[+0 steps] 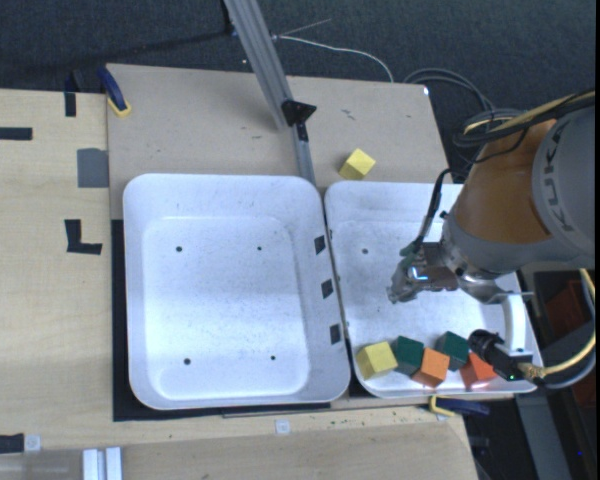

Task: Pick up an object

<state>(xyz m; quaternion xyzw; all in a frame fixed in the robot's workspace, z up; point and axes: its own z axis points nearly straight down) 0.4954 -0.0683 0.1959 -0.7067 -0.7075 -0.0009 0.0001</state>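
Beige bench (210,128) under two shallow white bins. From my remote seat: left white bin (225,288); right white bin (375,218) with small blocks bunched along its near edge: yellow cube (377,357), dark green block (409,351), orange block (433,366). Stray yellow cube (358,164) lies on the bench beyond. Two-finger gripper (408,281) hangs over the right bin above the blocks; cannot tell its opening.

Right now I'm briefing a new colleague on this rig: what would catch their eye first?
The grey arm with its orange band looms over the right bin. Coloured blocks huddle along that bin's near edge, and a lone yellow block lies on the bench beyond the bins.
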